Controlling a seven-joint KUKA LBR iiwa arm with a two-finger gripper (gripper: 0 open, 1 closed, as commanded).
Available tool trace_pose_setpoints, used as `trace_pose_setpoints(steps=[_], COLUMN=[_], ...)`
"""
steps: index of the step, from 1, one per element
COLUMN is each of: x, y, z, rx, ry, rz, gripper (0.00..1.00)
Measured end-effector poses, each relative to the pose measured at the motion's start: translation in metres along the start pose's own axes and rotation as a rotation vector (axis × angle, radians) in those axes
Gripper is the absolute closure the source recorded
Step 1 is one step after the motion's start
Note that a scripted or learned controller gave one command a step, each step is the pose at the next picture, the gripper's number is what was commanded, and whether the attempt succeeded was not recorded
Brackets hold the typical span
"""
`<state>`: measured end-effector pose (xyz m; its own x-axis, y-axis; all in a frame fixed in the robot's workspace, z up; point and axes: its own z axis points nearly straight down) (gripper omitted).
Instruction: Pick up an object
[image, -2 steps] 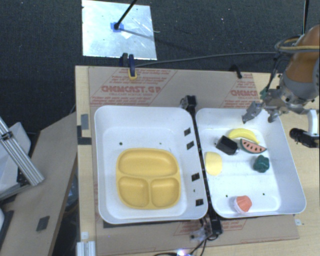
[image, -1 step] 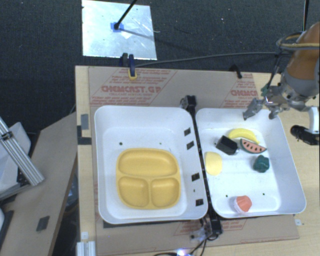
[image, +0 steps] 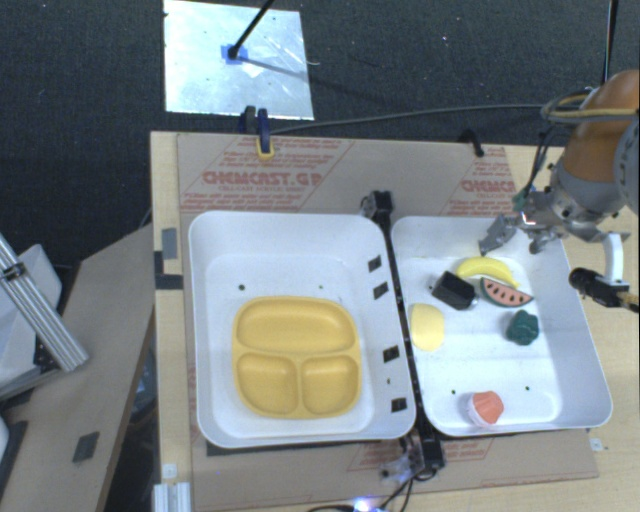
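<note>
I am looking down on two shallow white bins sitting side by side on a board printed with red lettering. The left bin (image: 215, 240) is holding a single item: a yellow tray (image: 296, 356) of smooth moulded plastic with rounded corners, divided into one long compartment at the far side and two smaller ones nearer me. It is lying flat near the middle of the bin floor.

The right bin (image: 580, 390) is holding the loose objects. A yellow banana (image: 484, 267), curved and glossy, is lying toward the far side, with a watermelon slice (image: 505, 292), red with dark seeds and a green rind, touching it on the near side. Just beside them, toward the divider, a black block (image: 453, 290) is sitting at a tilt. A pale yellow rounded piece (image: 427, 326) is resting near the divider. A dark green lumpy item (image: 522, 327) is lying toward the right wall, and an orange and white piece (image: 486, 407) is sitting apart from the rest near the front edge.

The gripper (image: 522, 232) is hanging over the far right corner of the right bin, beyond the banana, with its grey metal fingers spread apart and nothing between them. The arm's orange band (image: 598, 140) is showing above it.
</note>
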<state>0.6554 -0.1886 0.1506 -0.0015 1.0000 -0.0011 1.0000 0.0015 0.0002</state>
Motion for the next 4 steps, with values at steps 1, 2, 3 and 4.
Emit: trace_pose_setpoints(steps=[1,2,3,4], x=[0.01,0.011,0.01,0.009], y=[0.0,0.001,0.002,0.0], z=[0.054,0.066,0.053,0.009], rx=[0.0,-0.002,-0.006,-0.005], ry=[0.001,0.0,-0.001,0.0], rz=[-0.004,-0.005,-0.007,-0.003], gripper=[0.0,0.0,1.0,1.0])
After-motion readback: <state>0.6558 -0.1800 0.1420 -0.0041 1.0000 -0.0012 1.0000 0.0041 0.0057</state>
